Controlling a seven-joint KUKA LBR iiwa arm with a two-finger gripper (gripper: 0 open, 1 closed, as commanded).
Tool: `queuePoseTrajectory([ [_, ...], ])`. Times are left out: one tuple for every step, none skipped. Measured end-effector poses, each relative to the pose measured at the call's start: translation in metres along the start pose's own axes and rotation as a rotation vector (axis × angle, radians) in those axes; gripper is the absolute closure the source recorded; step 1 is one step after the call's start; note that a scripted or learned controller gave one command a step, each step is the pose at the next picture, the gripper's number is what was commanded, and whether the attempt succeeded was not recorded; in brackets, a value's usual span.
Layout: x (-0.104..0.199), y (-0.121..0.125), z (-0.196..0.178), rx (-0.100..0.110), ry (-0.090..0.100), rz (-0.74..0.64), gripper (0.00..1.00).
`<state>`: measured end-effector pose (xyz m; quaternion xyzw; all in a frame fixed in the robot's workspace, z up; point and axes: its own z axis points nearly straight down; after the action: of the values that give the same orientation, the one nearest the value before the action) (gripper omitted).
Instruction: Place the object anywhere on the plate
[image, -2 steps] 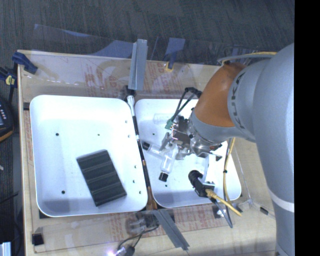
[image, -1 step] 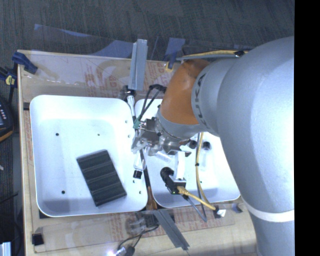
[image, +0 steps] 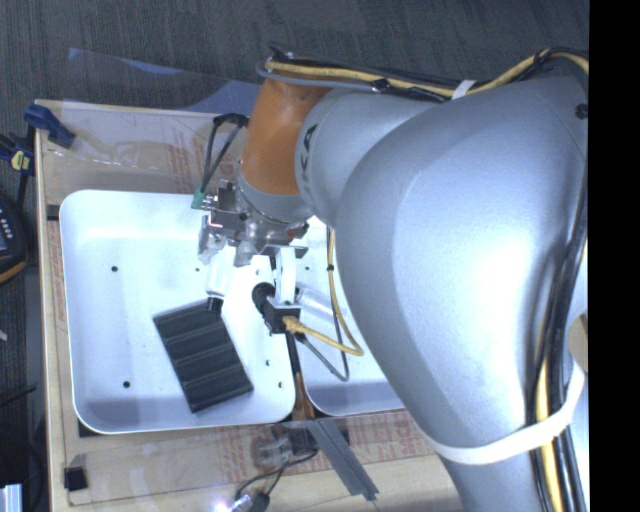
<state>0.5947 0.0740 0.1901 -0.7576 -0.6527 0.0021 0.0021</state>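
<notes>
While my grey arm (image: 450, 230) reaches in from the right and covers most of the right bin (image: 345, 395), my gripper (image: 240, 285) hangs low over the left bin (image: 85, 300), near its right wall. Whether my fingers are spread or closed I cannot tell; the wrist, with its orange band (image: 275, 135) and a tangle of cables (image: 320, 335), hides their tips from above, and I see nothing clearly held between them. A dark ribbed rectangular object (image: 202, 355) lies flat on the left bin's floor, tilted diagonally, its upper corner just beside my gripper; whether they touch I cannot tell. The two white bins sit side by side on the bench (image: 130, 150), whose top shows along the far edge under a clear plastic sheet.
</notes>
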Motion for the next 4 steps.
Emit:
queuePoseTrajectory([
  [0.047,0.044,0.091,0.000,0.000,0.353,1.00],
  [0.141,0.019,0.097,-0.003,0.004,0.359,1.00],
  [0.060,-0.020,-0.018,-0.001,0.002,0.515,1.00],
  [0.067,0.029,0.092,0.001,0.000,0.744,1.00],
])
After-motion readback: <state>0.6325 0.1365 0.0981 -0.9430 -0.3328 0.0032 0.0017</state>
